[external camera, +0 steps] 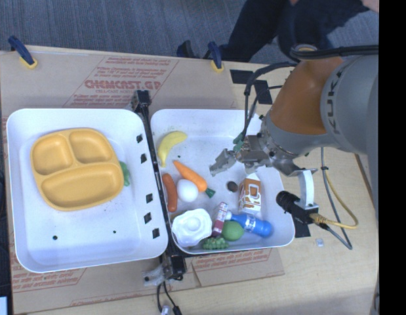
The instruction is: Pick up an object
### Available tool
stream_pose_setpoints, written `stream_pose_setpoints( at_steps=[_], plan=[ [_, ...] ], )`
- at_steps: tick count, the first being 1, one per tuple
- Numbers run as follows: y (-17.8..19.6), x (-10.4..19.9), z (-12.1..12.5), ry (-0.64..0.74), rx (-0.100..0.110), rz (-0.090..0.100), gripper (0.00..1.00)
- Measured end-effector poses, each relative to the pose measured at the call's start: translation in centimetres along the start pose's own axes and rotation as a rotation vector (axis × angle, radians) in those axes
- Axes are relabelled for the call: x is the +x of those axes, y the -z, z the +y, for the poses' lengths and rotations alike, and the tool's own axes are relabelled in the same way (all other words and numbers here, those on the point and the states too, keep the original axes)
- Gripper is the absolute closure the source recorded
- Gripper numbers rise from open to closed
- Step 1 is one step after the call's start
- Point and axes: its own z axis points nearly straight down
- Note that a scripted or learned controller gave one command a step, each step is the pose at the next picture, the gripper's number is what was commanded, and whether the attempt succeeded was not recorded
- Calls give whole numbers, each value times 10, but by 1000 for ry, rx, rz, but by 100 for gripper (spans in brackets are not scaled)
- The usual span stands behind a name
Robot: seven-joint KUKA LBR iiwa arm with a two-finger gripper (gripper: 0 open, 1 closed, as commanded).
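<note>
The right bin (203,120) holds several toy foods: a yellow banana (170,144), an orange carrot (191,176), a white egg (187,190), an orange sausage (170,192) and an orange-and-white carton (251,195). My gripper (221,163) hangs over the middle of this bin, to the right of the carrot and above the carton. Its fingers look open, and nothing sits between them. The arm's wrist covers the bin's right wall.
Along the right bin's front lie a white fried egg (191,226), green grapes (214,243), a green ball (233,231) and a blue bottle (255,226). The left bin (25,241) holds a yellow divided plate (77,168). Cables (334,215) trail at the right.
</note>
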Motion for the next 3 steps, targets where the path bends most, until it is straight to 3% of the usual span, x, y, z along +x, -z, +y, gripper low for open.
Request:
stream_pose_setpoints(
  at_steps=[1,2,3],
  plan=[
    [-122,17,27,65,2,0,0],
    [-111,17,28,69,2,-1,100],
    [14,-12,51,271,-4,-3,100]
  ],
)
